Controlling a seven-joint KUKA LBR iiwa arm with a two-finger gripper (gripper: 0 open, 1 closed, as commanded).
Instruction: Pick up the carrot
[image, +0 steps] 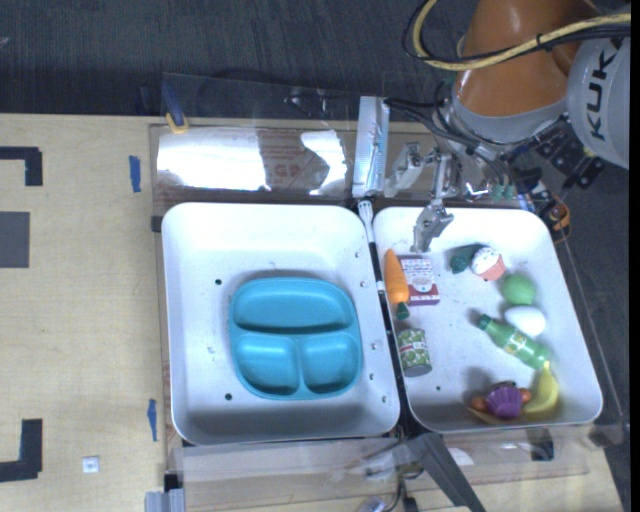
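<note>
Banana (545, 392) partly behind purple toy (506, 400), carrot (397, 277) against bin wall, tool (430, 226) above, grip state unclear

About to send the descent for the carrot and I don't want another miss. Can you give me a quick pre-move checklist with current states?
1. Carrot in view, at the left wall of the right bin: ok.
2. Gripper above the carrot: not ok, it sits up and to the right of it.
3. Finger state: cannot tell.
4. Space around the carrot: not ok, the red and white carton lies against it.
5. Gripper carrying nothing: cannot tell.
</note>
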